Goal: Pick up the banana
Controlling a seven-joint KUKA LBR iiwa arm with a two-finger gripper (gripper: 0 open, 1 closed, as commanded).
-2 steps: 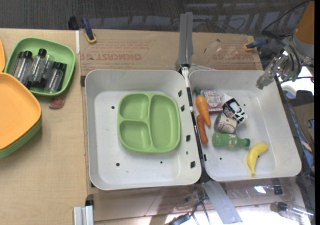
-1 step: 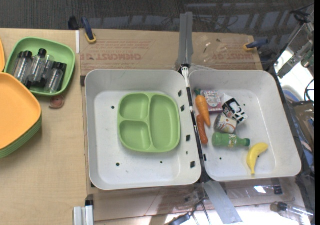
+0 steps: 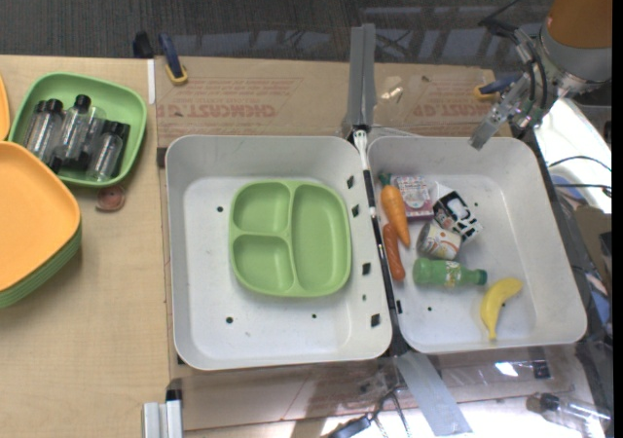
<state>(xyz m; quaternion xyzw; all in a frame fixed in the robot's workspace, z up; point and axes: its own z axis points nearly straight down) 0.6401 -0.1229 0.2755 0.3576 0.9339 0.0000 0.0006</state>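
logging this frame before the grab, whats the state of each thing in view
banana: lying loose in the right bin, near its front corner
green bottle: on its side
carrot: lying along the bin's left wall
cup: tipped over
green tray: flat in the left bin, nothing in its compartments
vials: capped, lying in the small green dish
gripper: raised over the right bin's back rim, holding nothing

Divided plate (image 3: 291,237) in left bin (image 3: 190,261), banana (image 3: 497,302) in right bin (image 3: 555,261), just right of bottle (image 3: 447,274)
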